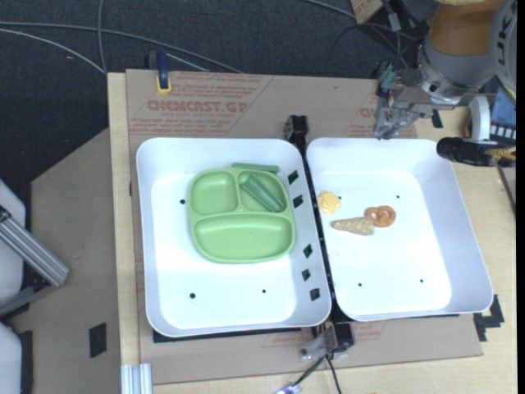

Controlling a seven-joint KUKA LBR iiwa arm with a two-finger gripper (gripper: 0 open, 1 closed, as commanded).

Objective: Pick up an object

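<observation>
We see the arm (467,15) cut off by the top right corner, so only its orange band and grey wrist show. The gripper (392,125) hangs over the far rim of the right bin (443,286), just outside it, small and dark against the cardboard; we cannot tell how its fingers stand, and nothing shows between them.

In the right bin, near its left wall, lie a small yellow piece (329,203), a cone-shaped toy (353,226) and a brown ring-shaped toy (381,215) touching the cone's end; their exact kinds are hard to make out. The rest of that floor is bare white.

The left bin (164,286) holds a green divided plate (241,215) with a green pod-like item (262,190) in its upper right compartment.
</observation>
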